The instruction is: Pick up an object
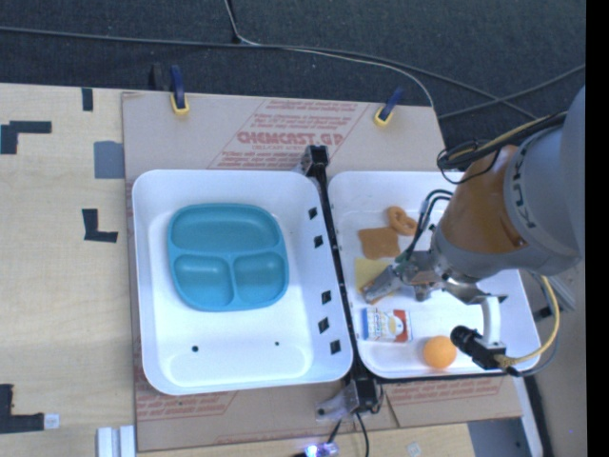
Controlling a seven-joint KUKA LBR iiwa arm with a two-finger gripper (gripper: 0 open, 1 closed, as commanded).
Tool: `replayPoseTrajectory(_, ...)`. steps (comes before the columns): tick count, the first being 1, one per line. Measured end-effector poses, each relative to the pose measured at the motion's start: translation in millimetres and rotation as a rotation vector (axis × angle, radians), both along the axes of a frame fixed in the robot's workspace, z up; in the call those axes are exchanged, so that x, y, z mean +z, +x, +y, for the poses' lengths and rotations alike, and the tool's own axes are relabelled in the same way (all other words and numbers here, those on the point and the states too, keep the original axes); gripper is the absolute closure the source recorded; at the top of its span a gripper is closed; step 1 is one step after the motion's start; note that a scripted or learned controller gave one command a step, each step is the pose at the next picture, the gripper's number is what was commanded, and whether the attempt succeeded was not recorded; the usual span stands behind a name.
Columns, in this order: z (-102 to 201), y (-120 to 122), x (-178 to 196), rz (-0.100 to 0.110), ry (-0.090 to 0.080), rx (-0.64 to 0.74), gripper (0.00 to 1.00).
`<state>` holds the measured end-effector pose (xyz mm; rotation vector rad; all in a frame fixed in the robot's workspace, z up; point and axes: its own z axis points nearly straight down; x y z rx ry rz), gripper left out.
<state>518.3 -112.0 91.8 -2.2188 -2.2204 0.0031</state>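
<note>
The right bin (495, 336) holds several small items. A yellow flat slice (367, 268) lies near its left wall, with a brown toast-like piece (378, 243) just behind it and a small orange twisted piece (402, 220) further back. A white and red carton (385, 326) lies toward the front, and an orange ball (439, 352) sits to its right. My gripper (383, 286) reaches in from the right and hangs low over the front edge of the yellow slice, just behind the carton. Nothing is visibly lifted.
The left bin (162, 350) holds a blue divided plate (228, 255). A black divider (328, 265) runs between the bins. The grey arm and its orange band (481, 212) cover the right bin's right half. Cables (533, 346) loop near the front right corner.
</note>
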Motion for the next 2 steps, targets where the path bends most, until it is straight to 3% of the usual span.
replayPoseTrajectory(1,1,0,10,0.002,0.001,0.001,1.00)
replayPoseTrajectory(2,6,-7,68,-0.006,-0.001,0.001,1.00)
